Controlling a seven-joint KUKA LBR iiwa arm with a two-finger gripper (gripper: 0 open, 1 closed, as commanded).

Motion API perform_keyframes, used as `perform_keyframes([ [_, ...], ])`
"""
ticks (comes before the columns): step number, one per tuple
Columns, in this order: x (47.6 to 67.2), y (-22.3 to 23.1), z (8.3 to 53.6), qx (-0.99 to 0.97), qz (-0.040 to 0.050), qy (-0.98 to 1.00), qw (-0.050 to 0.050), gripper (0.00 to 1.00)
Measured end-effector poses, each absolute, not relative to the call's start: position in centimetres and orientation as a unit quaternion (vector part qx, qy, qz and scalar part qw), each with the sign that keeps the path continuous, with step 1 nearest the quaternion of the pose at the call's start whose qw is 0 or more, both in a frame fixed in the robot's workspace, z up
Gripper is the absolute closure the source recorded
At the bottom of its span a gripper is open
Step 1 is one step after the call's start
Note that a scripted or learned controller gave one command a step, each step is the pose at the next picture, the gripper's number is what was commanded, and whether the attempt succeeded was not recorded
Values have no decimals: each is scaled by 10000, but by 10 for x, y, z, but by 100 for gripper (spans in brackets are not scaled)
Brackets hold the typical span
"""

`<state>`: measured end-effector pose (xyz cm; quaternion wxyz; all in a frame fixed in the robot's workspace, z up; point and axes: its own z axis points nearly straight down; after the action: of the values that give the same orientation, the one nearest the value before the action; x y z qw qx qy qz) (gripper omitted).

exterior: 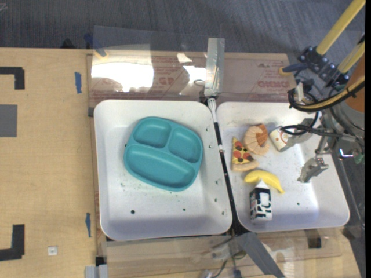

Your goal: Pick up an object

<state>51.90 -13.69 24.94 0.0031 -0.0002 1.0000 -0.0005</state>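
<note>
Two white bins: left bin (110, 155) and right bin (330, 210). One teal divided plate (164, 153), in the left bin. Right of the plate, in the right bin: one pizza slice (242, 153), one banana (265, 180), one small can (261, 203), one round tan item (257, 138), one white cup (279, 139).

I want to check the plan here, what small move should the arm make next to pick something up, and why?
Probably slide the hand left toward the banana. The hand hangs over bare floor of the right bin, with nothing between its fingers, and the banana looks like the nearest item, lying apart from the pizza slice and the can.
</note>
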Motion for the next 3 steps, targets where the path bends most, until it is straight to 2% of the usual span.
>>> perform_keyframes([
  [1, 533, -97, 123, 734, -7, 9972, 117, 0],
  [2, 549, -104, 109, 3245, 45, 9457, 165, 0],
  [3, 554, -100, 125, 3218, 83, 9465, 230, 100],
])
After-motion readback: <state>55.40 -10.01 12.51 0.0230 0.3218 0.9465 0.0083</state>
